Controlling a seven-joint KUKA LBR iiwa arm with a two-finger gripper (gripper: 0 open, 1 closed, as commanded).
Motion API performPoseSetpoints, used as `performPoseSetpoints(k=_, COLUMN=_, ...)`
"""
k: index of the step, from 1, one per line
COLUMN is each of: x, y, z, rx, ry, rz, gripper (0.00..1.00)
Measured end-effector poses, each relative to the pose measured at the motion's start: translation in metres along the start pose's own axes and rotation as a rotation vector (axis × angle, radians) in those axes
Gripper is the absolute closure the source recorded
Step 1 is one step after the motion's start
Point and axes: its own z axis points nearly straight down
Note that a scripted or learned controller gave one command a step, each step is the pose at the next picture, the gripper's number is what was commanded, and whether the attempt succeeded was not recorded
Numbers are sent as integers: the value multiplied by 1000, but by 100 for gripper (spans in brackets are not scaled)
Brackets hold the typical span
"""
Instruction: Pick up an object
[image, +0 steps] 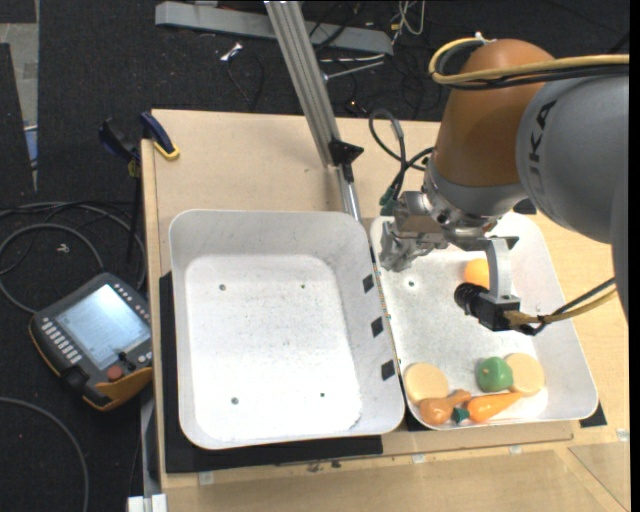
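Note:
The right bin (560, 290) holds several small items. An orange ball (476, 272) lies in its middle, partly hidden behind a black part of the arm. At the near end lie a green round piece (492, 374), two pale tan discs (427, 380) (526, 372), a carrot (490, 405) and a brown-orange piece (437, 410). My gripper (398, 248) hangs low over the far left corner of the right bin, beside the wall between the bins. It is well left of the ball and far from the near-end cluster. Nothing shows in it.
The left bin (190, 250) sits beside the right one, with its shared wall directly left of the gripper. A slanted metal pole (312, 90) stands behind the bins. A teach pendant (95, 340) lies off the bench to the left.

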Motion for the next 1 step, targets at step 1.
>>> performPoseSetpoints(k=1, x=47, y=3, z=24, rx=4, ry=0, rz=0, gripper=100)
